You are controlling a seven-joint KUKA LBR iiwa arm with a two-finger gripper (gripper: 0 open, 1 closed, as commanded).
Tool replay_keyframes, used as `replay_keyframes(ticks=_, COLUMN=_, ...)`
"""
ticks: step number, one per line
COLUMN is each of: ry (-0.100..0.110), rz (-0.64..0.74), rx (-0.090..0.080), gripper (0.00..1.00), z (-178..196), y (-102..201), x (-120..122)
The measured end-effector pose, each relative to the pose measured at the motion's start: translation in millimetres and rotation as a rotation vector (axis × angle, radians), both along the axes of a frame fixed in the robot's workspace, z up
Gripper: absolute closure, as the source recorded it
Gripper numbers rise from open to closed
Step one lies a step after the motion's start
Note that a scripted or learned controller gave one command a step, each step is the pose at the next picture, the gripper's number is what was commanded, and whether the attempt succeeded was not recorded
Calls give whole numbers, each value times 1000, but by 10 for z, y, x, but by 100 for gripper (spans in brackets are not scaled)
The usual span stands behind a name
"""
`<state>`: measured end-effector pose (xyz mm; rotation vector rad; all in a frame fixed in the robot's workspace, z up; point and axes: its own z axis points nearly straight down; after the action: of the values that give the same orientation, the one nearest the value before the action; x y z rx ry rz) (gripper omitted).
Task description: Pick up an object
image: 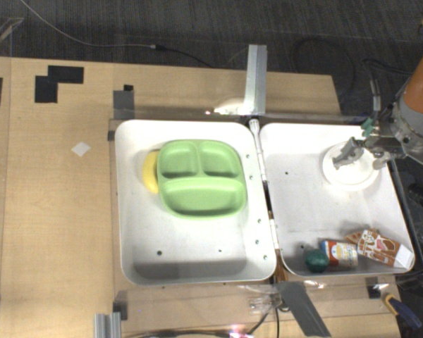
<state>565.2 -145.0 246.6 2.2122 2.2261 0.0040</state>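
Over the right bin (391,196), the tool (359,153) hangs above a white disc (350,171); its opening is unclear.

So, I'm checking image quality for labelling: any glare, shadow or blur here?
Camera view: glare on the metal divider post; soft shadow along the left bin near wall; gripper slightly blurred; carton print unreadable.

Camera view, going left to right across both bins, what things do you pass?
Yellow object → green divided plate → dark green object → small can → white disc → brown carton.
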Motion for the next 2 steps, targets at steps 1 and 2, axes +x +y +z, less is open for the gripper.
replay_keyframes(ticks=1, ry=1, rz=149, rx=-1, gripper=0, z=-716, y=109, x=-263)
replay_keyframes(ticks=2, ry=-1, rz=-71, rx=0, gripper=0, z=-812, y=-255, x=-329)
